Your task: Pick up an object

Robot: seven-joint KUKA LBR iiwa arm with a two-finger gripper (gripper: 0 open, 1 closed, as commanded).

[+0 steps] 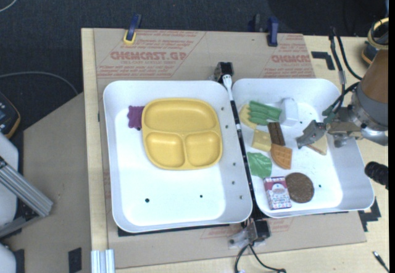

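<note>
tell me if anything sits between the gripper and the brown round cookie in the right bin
Nothing visible does. The gripper hangs over bare bin floor in the right bin, and the brown round cookie lies below it in this view, with only white floor between them.

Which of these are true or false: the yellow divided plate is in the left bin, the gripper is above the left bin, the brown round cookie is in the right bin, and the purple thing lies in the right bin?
1. The yellow divided plate is in the left bin. True.
2. The gripper is above the left bin. False: it is over the right bin.
3. The brown round cookie is in the right bin. True.
4. The purple thing lies in the right bin. False: it lies in the left bin, beside the plate.
</note>
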